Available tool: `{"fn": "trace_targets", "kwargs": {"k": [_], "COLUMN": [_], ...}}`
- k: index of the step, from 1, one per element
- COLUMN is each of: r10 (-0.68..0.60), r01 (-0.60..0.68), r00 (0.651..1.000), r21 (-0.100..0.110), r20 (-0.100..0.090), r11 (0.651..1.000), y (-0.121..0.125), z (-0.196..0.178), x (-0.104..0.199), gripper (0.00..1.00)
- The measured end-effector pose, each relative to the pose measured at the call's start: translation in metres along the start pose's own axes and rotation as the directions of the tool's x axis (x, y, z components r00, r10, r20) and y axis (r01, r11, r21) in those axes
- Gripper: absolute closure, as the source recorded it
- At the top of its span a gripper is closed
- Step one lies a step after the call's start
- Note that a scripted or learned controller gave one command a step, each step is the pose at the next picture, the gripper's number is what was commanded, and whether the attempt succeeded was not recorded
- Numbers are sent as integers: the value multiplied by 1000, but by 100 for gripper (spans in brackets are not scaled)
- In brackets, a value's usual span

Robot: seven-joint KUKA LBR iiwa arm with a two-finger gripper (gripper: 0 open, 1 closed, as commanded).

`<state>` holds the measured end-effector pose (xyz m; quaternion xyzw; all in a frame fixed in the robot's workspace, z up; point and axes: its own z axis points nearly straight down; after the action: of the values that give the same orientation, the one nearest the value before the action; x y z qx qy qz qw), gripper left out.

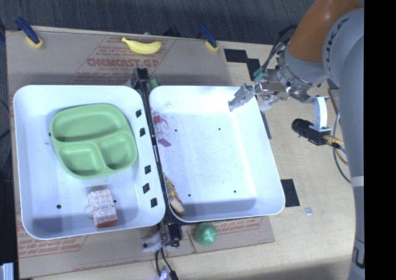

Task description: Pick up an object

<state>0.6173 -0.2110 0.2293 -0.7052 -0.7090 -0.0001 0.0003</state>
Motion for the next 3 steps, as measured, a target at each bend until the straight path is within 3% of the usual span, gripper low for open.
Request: {"fn": "trace_targets", "kwargs": {"k": [1,2,3], "r10": [-2,0,0], "r01": [2,0,0], "r00": [1000,1000,1000], "r21": [1,2,0], "r20": [0,1,0], "r11": [1000,1000,1000], "y": [39,-13,20], "z": [139,111,50], "x": [1,0,0], "gripper": [0,0,0]}}
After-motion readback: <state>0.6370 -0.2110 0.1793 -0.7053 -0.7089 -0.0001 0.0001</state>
